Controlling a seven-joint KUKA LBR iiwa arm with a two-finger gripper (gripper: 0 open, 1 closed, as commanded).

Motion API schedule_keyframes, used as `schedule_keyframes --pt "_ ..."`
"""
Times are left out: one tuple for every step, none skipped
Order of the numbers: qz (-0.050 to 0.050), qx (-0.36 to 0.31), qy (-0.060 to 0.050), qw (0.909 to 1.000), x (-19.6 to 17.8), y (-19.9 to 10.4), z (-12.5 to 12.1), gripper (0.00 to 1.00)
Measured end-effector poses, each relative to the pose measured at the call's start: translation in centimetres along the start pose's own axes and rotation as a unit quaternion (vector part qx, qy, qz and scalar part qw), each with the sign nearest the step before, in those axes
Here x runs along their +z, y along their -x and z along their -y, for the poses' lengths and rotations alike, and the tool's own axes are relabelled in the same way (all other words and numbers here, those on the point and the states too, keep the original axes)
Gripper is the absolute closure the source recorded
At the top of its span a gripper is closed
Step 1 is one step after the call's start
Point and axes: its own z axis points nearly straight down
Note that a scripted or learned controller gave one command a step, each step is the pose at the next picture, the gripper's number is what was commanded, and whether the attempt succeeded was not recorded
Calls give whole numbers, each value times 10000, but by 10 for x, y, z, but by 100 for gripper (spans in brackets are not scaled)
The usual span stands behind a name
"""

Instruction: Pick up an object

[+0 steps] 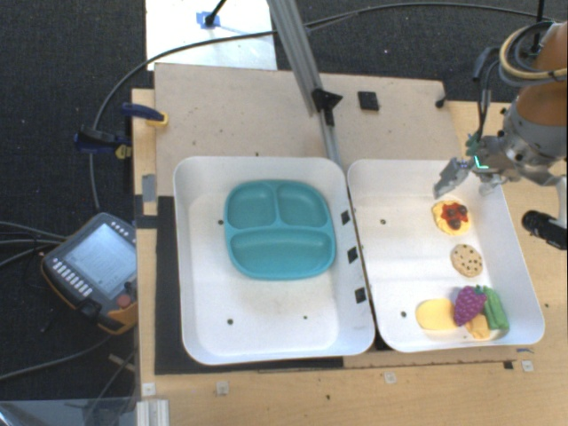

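Apparently gripper (451, 177) hovers at bin (390, 264) edge.

A blue-green plate (280, 230) with three parts sits in the left white bin (204, 327), and in the right white bin (390, 264) the gripper (454, 177) hangs just above a small pizza (452, 216), a cookie (466, 259) and purple grapes (469, 303).

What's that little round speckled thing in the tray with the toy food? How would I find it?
Start at the right white bin. Along its right side runs a column of toy food; the chocolate-chip cookie sits midway, below the tart with red topping and above the purple grapes. It alone is flat, tan and dark-dotted.
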Motion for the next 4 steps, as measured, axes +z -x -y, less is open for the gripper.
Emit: schedule_keyframes --pt "1 -1 7 10000 -1 0 0 0" --pt "-1 14 -15 10000 53 -4 9 0" --pt "-2 11 -19 10000 114 -10 5 0" --pt "8 24 23 10000 152 -9 3 0"
